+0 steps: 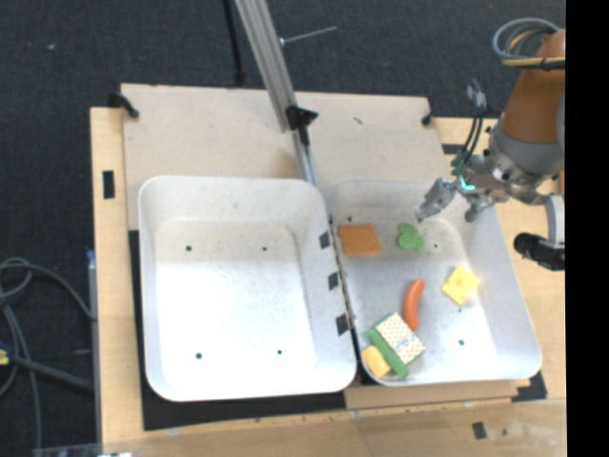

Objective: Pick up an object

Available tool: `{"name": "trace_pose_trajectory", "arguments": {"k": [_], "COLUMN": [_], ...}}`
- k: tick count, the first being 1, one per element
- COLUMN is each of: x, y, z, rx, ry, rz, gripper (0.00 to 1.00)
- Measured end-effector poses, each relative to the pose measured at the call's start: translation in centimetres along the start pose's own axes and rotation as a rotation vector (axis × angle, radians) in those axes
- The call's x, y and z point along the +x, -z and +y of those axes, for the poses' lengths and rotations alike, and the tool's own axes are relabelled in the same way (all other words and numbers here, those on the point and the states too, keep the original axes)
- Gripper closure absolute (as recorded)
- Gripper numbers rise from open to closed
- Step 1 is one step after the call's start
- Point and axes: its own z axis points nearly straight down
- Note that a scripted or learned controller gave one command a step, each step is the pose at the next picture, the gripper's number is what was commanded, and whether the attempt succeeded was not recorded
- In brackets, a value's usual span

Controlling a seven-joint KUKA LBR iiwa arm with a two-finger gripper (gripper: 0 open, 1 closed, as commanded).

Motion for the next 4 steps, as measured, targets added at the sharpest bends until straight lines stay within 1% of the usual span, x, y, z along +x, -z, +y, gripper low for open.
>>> {"name": "trace_pose_trajectory", "arguments": {"k": [1, 2, 3, 4], "x": [0.0, -1.2, -1.4, -1.5], "y": [0.3, -5.2, -11.3, -11.5], "z": [0.1, 0.3, 0.8, 0.8], "rx": [-0.004, 0.0, 0.0, -0.003], "ry": [0.002, -0.003, -0.003, -0.004], "rz": [-0.002, -0.003, -0.003, -0.004], "gripper": [0.0, 0.0, 0.0, 0.0]}}
